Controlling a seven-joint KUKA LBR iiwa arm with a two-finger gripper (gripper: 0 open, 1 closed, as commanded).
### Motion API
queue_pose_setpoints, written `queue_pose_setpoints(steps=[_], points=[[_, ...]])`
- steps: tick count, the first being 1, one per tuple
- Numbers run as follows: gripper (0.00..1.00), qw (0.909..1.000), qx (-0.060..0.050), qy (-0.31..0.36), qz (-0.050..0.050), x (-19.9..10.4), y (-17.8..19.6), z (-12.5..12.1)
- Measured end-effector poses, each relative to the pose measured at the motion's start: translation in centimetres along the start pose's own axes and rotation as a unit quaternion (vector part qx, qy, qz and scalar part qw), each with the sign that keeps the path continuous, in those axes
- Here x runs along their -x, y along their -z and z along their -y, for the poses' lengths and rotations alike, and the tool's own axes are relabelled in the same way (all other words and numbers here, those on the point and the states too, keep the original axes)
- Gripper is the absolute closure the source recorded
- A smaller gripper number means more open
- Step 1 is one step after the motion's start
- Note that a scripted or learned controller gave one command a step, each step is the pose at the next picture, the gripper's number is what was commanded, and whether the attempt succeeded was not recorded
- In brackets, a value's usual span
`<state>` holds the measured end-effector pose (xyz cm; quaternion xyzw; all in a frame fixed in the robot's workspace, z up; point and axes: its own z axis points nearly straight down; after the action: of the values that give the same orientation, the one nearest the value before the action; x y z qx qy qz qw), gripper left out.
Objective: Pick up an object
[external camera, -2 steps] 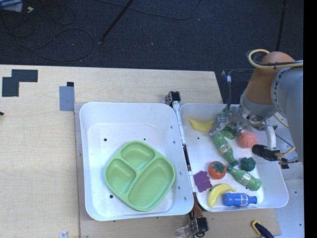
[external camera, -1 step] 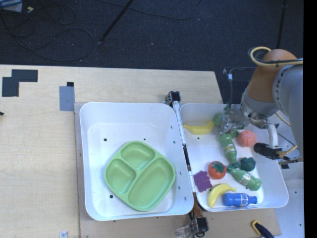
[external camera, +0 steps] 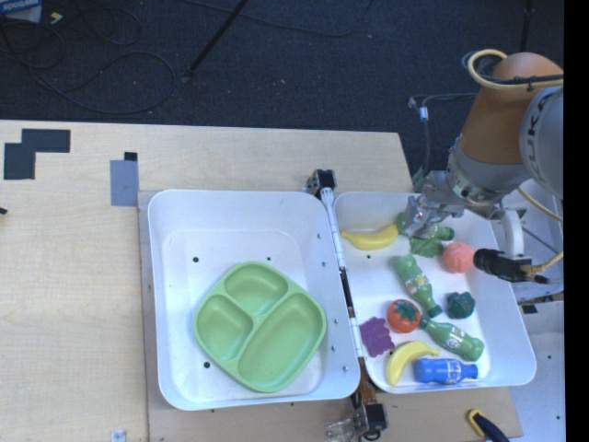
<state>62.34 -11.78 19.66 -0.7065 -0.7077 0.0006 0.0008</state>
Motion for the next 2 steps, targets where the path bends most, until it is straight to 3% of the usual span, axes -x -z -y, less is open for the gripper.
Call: queue_pose_setpoints(steps=[1,2], points=[[0.00,1.0000,-0.001,0.000,0.000,0.0,-0.1,0.1],[0.00,1.0000,-0.001,0.000,0.000,4.7,-10.1,-1.1]])
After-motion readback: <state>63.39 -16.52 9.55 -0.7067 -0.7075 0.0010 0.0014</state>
